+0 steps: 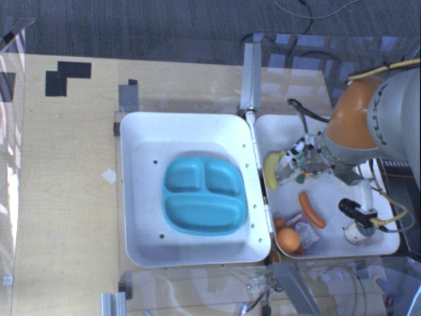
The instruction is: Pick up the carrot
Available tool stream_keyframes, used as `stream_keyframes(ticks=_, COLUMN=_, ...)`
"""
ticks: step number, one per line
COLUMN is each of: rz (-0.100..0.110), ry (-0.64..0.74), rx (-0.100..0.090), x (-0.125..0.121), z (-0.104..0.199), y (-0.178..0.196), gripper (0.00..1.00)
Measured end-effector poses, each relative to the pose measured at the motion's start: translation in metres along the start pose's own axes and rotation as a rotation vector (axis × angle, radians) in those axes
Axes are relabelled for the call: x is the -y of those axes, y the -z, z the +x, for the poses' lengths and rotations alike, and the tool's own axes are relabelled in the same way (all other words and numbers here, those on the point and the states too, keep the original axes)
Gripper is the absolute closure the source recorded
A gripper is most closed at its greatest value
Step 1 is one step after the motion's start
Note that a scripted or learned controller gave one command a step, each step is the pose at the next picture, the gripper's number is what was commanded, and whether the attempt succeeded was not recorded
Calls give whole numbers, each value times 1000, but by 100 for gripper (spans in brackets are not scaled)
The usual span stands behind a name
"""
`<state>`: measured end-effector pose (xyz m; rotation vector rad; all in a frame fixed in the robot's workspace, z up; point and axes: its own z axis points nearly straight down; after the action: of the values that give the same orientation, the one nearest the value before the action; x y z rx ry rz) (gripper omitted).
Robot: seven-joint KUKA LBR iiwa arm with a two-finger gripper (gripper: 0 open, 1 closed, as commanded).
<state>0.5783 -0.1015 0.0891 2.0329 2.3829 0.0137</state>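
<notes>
You see the left bin (pixel 135 196) holding a blue divided tray (pixel 202 195), while in the right bin (pixel 388 245) the carrot (pixel 312 210) lies below the gripper (pixel 294 166), beside a banana (pixel 271 170) and an orange (pixel 288 240).

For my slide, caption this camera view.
KUKA arm's gripper hovers over right bin near banana; blue tray in left bin.

My arm (pixel 395 114) is a thick grey cylinder with a rounded orange band (pixel 352 120) above the wrist. Below the band, my wrist narrows into a grey collar, where black cables loop out toward my gripper (pixel 294 163), a small cluster of dark and metallic parts with white and green flecks.
</notes>
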Motion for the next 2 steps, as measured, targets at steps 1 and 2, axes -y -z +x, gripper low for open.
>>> stream_keyframes(ticks=1, rz=1, ry=80, rx=3, x=-4, z=0, y=0, gripper=0)
stream_keyframes(ticks=2, rz=-5, ry=81, rx=1, x=-7, z=1, y=12, gripper=100)
